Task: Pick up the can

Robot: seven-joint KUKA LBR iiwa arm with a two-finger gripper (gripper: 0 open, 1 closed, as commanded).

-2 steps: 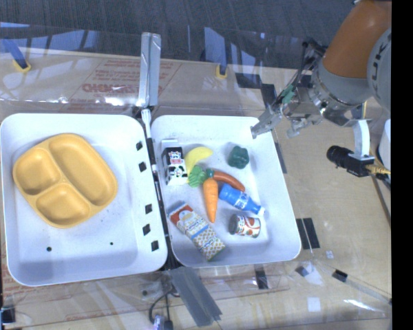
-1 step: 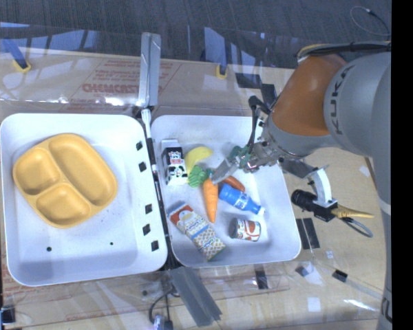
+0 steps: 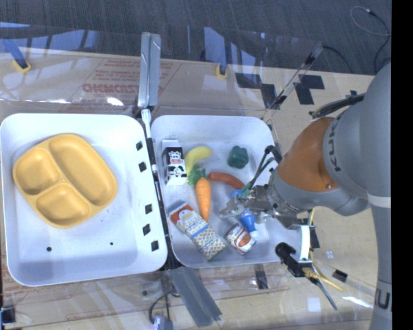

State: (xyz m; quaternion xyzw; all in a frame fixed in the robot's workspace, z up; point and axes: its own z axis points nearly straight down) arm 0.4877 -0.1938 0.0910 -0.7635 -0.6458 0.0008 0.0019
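Lying tilted by the end effector (image 3: 242, 203) — grip state unclear — a red-and-white can (image 3: 240, 238).

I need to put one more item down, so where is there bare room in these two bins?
Left bin: bare floor along the front and right, beside the yellow divided plate. Right bin: crowded; milk carton, banana, carrot, juice box, can and the gripper fill it. Only a strip by the green pepper is bare.

Robotics lab | grey arm (image 3: 372, 150) over white bins (image 3: 27, 253) | toy food | taped bench (image 3: 89, 81)
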